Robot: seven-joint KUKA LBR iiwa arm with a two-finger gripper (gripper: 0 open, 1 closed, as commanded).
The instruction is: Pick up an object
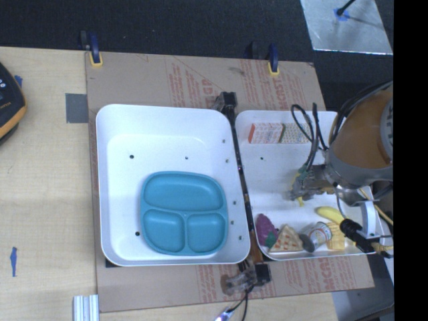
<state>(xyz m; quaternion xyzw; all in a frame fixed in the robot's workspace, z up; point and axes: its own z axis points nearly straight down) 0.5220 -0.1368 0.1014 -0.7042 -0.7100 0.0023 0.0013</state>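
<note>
My gripper [302,187] hangs low over the middle of the right bin [267,179], with the arm reaching in from the right. Bare white bin floor lies just under its tip. A yellow banana [328,213] lies a short way to its lower right. Along the bin's front edge sit a purple item [266,227], a pizza-slice toy [286,239] and a small silver can [318,235]. A red and white box [267,134] lies at the bin's far edge.
The left bin [120,146] holds a blue divided plate [184,212] in its front half. A black rail with cabling runs between the bins. Clamps hold the cardboard sheet at the bench's back.
</note>
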